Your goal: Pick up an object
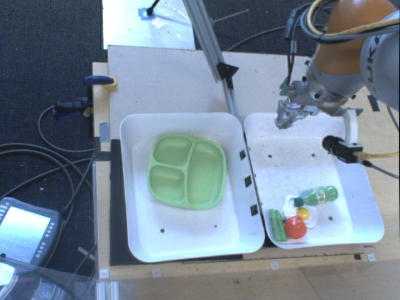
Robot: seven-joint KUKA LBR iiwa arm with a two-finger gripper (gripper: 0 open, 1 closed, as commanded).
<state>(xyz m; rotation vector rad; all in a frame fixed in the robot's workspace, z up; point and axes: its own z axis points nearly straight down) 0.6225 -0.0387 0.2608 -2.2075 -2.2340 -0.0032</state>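
Gripper (286, 119) sits over the top-left corner of the right shallow white plastic bin (294, 161), just inside the back rim. Can't tell whether it's released or clenched at this angle and resolution. Nothing visibly held in it. Grey arm with orange band (356, 17) comes in from the upper right of the frame.

Pickable stuff in the right bin is all clustered in the lower part, well apart from the gripper:
- small green plastic bottle with yellow label (317, 196), lying on its side, tilted, cap end toward the left
- round red tomato-like ball (295, 228), near the front rim
- long dark green cucumber-like piece (277, 225), just left of the red ball, touching or nearly so
- small yellow round piece (303, 214) on a flat white piece (291, 204), between bottle and red ball

Rest of that bin floor is bare apart from a few dark specks.

Left shallow white plastic bin (134, 186) holds one light green three-compartment plastic plate (187, 170), lying flat around the centre.

Bins sit side by side, touching along the middle seam, on the pale wooden tabletop (169, 80). Slanted grey metal pole (203, 27) runs from top centre down to the seam. Blue-and-yellow clamp (100, 80) is at the tabletop's left edge. Grey handheld screen pendant (22, 230) is at lower left on the dark floor, with black cables (56, 155).
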